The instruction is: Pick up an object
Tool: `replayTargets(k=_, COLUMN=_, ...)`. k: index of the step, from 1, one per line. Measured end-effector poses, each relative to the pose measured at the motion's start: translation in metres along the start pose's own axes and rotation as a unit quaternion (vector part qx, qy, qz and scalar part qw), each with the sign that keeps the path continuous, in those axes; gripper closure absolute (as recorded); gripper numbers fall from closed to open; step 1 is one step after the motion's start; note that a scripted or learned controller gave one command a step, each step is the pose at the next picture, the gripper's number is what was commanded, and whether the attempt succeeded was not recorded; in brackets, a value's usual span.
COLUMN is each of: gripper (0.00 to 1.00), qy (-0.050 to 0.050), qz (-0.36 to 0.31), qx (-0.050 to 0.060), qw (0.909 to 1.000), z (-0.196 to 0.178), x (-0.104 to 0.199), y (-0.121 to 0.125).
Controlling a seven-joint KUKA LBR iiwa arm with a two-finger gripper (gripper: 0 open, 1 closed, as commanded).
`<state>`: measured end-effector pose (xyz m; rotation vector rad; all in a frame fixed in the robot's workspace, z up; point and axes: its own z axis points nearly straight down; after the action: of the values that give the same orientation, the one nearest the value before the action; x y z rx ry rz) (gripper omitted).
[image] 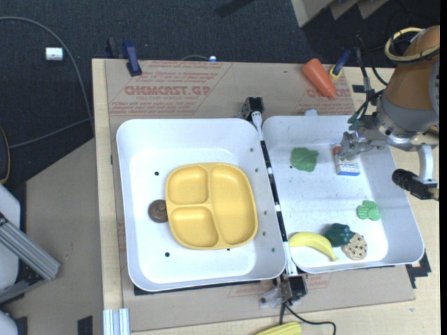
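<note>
The brown board under the bins carries red printed lettering; "CHEMCAST GP" reads across its far left part, and the same print repeats more faintly toward the far right, where it cannot be read. The left bin holds a yellow divided tray with three compartments, and a small brown round object lies touching the tray's left edge. The right bin holds a green leafy piece in its far left part, a small light green piece near its right wall, and, along its near wall, a banana, a dark green object and a speckled cookie close together. The gripper hangs over the far part of the right bin, above a small blue and white item directly at its tip; whether the jaws are closed on that item or merely over it cannot be told. An orange carrot-shaped object lies on the board beyond the right bin, beside a blue clamp. A second blue clamp grips the board's far left edge.
</note>
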<state>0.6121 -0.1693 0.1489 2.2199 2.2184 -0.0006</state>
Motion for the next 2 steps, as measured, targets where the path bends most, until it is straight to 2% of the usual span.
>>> replayTargets(k=1, gripper=1.0, qy=0.002, qz=-0.001, qx=0.002, qw=1.0, z=0.0093, x=0.0199, y=-0.0044)
replayTargets(k=2, gripper=0.0, qy=0.002, qz=-0.001, qx=0.002, qw=1.0, z=0.009, x=0.0197, y=-0.0043)
